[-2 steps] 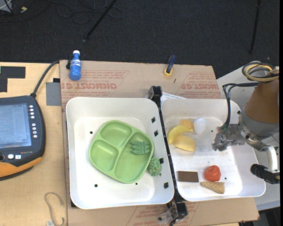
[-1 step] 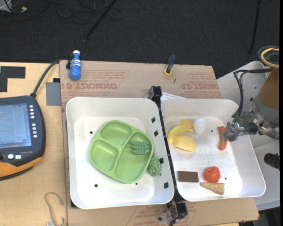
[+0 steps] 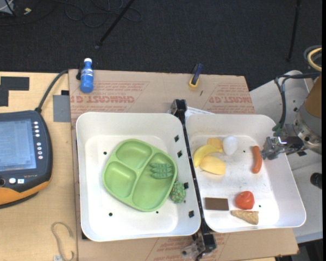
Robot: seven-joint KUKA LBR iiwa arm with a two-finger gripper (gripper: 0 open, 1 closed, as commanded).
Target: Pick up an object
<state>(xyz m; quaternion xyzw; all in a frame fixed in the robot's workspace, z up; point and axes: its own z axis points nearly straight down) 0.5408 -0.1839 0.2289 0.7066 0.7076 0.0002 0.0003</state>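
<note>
The right bin [image 3: 282, 211] holds several toy foods: a yellow banana [image 3: 204, 152], a yellow lump [image 3: 214, 166], a white egg-like piece [image 3: 230, 144], an orange-red sausage [image 3: 256, 159], a red tomato [image 3: 244, 199], a brown bar [image 3: 216, 203] and a tan wedge [image 3: 246, 216]. My gripper [image 3: 271, 146] hovers at the right bin's right rim, just right of the sausage's upper end. Nothing shows held in it. The arm's grey body rises behind it at the right edge of the view.
The left bin [image 3: 92, 211] carries a green sectioned plate [image 3: 122, 173] with a green pea pod [image 3: 161, 170]; a green leafy piece [image 3: 178, 192] lies at the plate's edge. A blue bottle [image 3: 86, 76] and a tablet [image 3: 13, 151] sit outside the bins.
</note>
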